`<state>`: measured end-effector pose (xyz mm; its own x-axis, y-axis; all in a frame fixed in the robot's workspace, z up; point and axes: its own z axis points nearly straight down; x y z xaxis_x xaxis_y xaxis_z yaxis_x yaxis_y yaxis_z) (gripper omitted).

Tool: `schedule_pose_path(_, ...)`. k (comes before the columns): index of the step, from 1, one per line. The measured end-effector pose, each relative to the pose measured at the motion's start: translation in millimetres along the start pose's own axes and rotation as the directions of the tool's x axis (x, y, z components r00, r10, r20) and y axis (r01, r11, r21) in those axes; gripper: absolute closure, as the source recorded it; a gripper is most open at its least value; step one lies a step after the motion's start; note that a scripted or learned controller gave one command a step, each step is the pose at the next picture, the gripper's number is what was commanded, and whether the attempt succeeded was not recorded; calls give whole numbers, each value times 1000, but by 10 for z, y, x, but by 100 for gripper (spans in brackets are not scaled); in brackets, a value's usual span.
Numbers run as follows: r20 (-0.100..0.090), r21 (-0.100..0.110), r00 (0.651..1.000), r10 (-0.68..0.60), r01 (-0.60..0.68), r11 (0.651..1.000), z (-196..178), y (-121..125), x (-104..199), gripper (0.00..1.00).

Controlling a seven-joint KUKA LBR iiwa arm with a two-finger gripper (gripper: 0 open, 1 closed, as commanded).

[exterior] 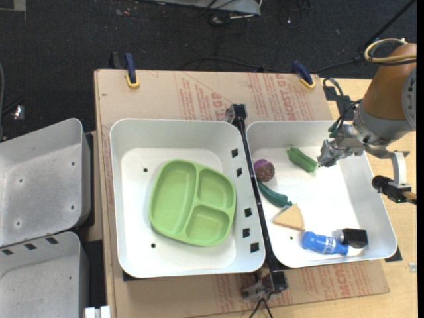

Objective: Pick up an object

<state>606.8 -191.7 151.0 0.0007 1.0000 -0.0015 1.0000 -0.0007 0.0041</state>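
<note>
White plastic is what you have on both sides: two shallow bins sit edge to edge on the bench (199, 95), the left bin (126, 197) carrying a light green divided plate (193, 203) with three compartments, lying flat near the middle of its floor; the right bin (371, 197) holds all the small things you might pick. Near its left wall you have a dark purple ball (264, 170), and just below it a dark green curved piece (272, 194) that runs down and to the right until its end comes close to a tan wedge (290, 217); below the wedge, toward the near wall, a blue bottle (324, 243) lies on its side, and its far end meets a black and white block (353, 237). Higher in the bin a lighter green oblong piece (302, 158) lies at a slant, well apart from the purple ball. Your arm (387, 105) comes in from the right, orange band above grey wrist, and the tool (327, 158) is low over the right bin's upper area with its tip just beside the right end of the green oblong piece; whether they touch you cannot tell from this view, nor whether the tool is released or clenched, since the tip is dark and small here; nothing shows up gripped in it. Two more white trays (40, 171) lie off the bench at the left, over the dark floor (53, 32).
</note>
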Motion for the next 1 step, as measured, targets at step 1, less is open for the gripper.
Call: schedule_pose_path(1, 0, 0, 1000, -3, 3, 1000, -612, 56, -29, 100)
